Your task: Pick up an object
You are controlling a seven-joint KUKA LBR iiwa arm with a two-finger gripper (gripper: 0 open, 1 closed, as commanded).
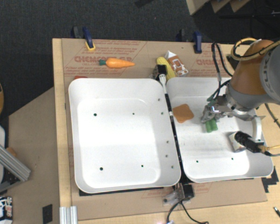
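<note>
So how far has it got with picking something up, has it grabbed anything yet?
Not clearly. The gripper is down in the right bin, right at a small green object, so it has reached something. Whether it actually has a grip on it cannot be told from this angle, and nothing is lifted. An orange-brown piece lies beside it in the bin. Left to do: secure a hold and raise the object.
</note>
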